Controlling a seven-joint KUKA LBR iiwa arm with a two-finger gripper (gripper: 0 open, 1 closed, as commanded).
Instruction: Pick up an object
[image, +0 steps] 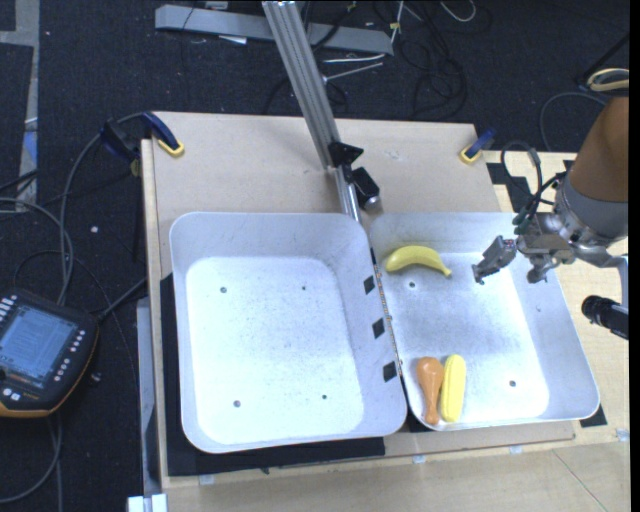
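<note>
A yellow banana (417, 260) lies near the back left of the right bin (560, 335). At that bin's front edge an orange drumstick-shaped toy (430, 386) rests against a yellow corn-like piece (454, 388). My gripper (514, 266) hovers over the back right of the same bin, to the right of the banana and apart from it. It is open, its two dark fingers (489, 263) spread with nothing between them.
The left bin (190, 300) sits beside the right one, the two meeting at a ridge with black clips (380, 325). A slanted metal pole (315, 100) rises behind the bins. A teach pendant (35, 350) lies off the bench at far left.
</note>
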